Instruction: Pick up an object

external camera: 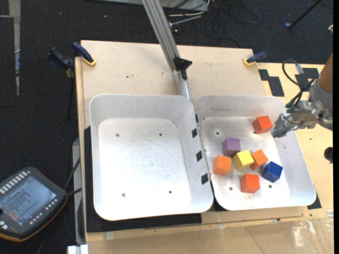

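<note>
Red cube (pixel 250 183) nearest; gripper (pixel 279 129) beside orange cube (pixel 262 124), arm cropped, grip state unreadable.

A robotics lab; teach pendant (pixel 26 202), clamped bench (pixel 132 67), floor cables (pixel 238 9).

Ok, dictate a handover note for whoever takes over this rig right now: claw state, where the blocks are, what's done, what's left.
Claw: over the right bin's far right side, beside the lone orange block; grip state unclear.
Blocks: all in the right bin. The cluster nearer the front holds purple, yellow, blue and three orange cubes.
Done: nothing lifted.
Left: grasp and lift one block.
</note>
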Available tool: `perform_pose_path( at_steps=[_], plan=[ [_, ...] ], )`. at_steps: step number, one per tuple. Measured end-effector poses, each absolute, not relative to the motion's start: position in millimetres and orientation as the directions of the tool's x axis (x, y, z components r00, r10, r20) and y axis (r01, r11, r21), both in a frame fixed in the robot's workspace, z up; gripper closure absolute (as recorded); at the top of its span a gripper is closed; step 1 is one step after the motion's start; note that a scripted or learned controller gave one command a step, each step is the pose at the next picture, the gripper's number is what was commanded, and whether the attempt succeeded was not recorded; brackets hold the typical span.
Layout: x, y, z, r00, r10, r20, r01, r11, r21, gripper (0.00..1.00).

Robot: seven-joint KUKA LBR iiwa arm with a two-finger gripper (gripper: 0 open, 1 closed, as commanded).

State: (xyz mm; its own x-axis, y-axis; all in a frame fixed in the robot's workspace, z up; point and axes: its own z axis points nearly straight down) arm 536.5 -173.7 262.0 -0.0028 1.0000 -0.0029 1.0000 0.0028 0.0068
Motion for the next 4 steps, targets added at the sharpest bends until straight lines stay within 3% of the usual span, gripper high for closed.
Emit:
perform_pose_path(
  at_steps=[1,3,4],
  plan=[
    [537.4,-174,273,-0.003,1.000,-0.002,1.000,0.003,0.003,1.00],
    [557.5,-70,255,-0.008,1.000,0.002,1.000,0.008,0.000,1.00],
    [577.2,-18,262,-0.009,1.000,0.002,1.000,0.009,0.003,1.00]
  ],
)
